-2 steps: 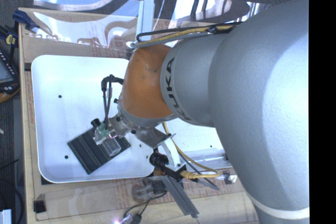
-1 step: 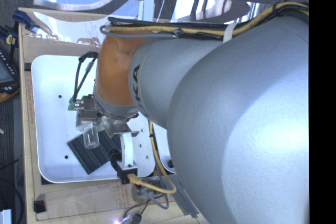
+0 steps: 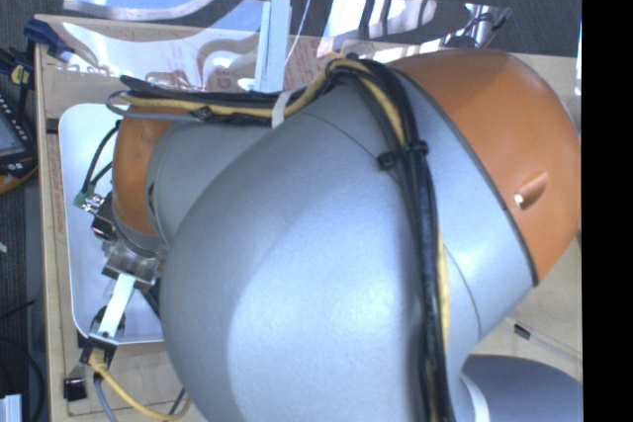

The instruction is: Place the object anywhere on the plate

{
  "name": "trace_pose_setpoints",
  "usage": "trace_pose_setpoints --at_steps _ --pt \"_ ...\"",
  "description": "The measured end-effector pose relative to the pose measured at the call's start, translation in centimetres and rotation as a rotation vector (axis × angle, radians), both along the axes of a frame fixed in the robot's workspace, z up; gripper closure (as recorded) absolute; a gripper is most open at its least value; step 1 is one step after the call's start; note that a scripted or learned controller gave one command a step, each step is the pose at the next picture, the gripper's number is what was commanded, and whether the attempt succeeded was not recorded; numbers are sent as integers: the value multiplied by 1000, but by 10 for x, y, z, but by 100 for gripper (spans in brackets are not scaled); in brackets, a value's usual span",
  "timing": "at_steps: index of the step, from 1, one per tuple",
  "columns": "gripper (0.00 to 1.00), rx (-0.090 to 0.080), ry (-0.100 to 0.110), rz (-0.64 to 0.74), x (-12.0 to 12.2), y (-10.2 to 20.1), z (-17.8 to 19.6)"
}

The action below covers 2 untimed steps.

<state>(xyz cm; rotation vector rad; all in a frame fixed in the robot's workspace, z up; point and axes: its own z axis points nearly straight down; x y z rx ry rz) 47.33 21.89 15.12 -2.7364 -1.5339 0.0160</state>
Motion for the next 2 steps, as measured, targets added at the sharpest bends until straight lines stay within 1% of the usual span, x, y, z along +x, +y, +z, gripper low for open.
trace_pose_setpoints --at_steps 1,2 --pt "100 0 -8 -276 9 -48 97" --pt "100 -5 -10 -556 40 -2 84"
